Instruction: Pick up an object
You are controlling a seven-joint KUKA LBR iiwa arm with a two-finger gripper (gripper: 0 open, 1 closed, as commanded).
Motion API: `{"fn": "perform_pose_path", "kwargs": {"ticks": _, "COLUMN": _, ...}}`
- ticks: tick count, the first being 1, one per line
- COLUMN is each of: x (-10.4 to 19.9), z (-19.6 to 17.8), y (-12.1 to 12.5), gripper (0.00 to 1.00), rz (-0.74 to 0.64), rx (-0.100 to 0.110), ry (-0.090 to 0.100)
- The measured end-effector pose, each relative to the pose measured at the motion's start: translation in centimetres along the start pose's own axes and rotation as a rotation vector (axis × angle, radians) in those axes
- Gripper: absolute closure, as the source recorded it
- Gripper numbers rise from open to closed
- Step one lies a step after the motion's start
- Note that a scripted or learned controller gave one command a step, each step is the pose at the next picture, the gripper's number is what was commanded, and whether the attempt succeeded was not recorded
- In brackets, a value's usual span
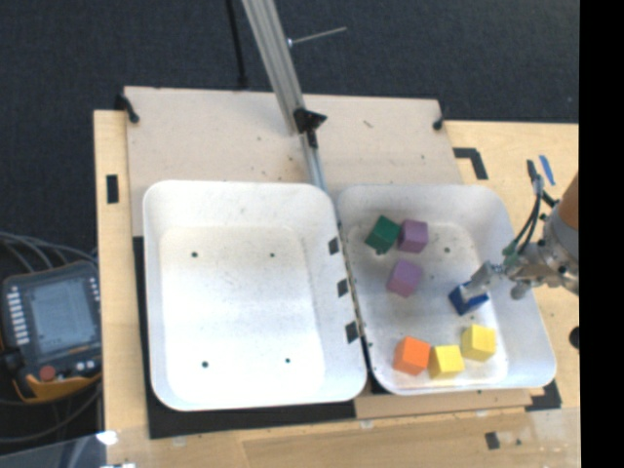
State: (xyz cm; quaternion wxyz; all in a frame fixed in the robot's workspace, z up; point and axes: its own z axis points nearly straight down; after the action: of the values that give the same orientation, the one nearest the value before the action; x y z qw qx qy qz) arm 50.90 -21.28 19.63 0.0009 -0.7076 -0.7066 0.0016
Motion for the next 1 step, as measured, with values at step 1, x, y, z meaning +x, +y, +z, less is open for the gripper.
{"fn": "perform_pose_path", "kwargs": {"ticks": 1, "x": 0.27, "z": 4.31, "y": 0.21, "gripper": 0.00, "rz": 0.001, "rx": -0.001, "ry": 0.000}}
